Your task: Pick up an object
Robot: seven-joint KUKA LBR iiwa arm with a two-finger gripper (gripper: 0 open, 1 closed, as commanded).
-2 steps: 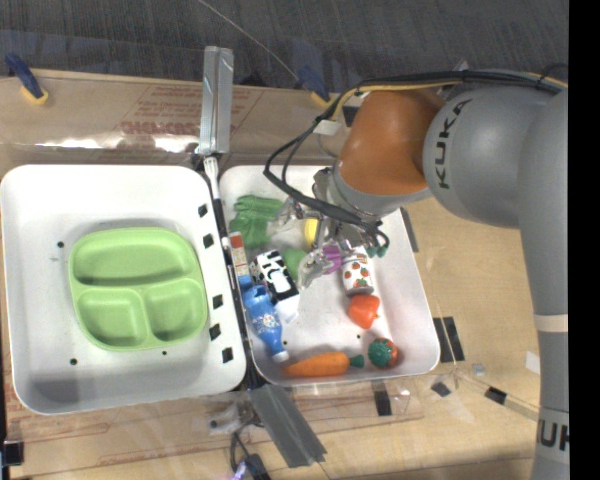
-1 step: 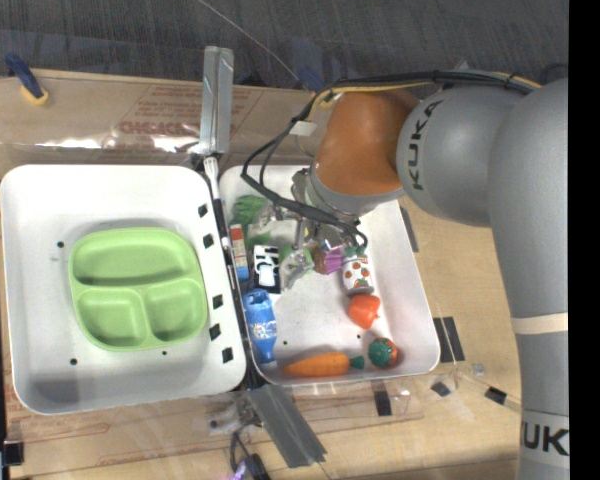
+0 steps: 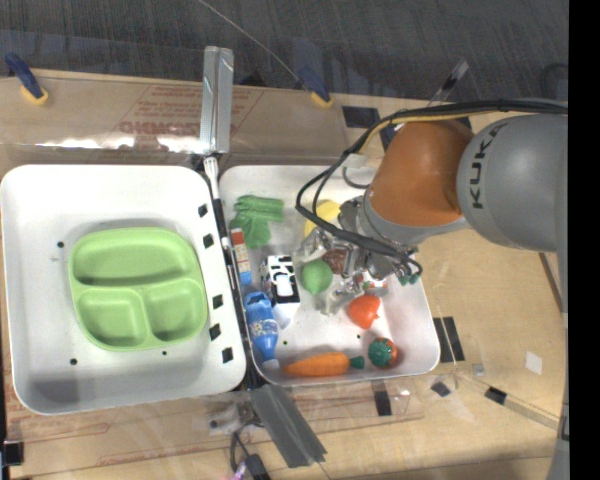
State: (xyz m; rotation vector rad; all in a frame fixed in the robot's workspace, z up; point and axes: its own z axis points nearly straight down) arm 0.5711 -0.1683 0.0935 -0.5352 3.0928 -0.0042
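One orange carrot [image 3: 318, 366] is lying nearest in the right bin [image 3: 416, 320], beside one teal-and-red ball [image 3: 382, 352] and one blue bottle [image 3: 261, 326]. One orange-red piece [image 3: 363, 311] is sitting just below the gripper [image 3: 342, 280], whose grip I cannot tell. One green divided tray [image 3: 137, 288] is occupying the left bin [image 3: 30, 268].
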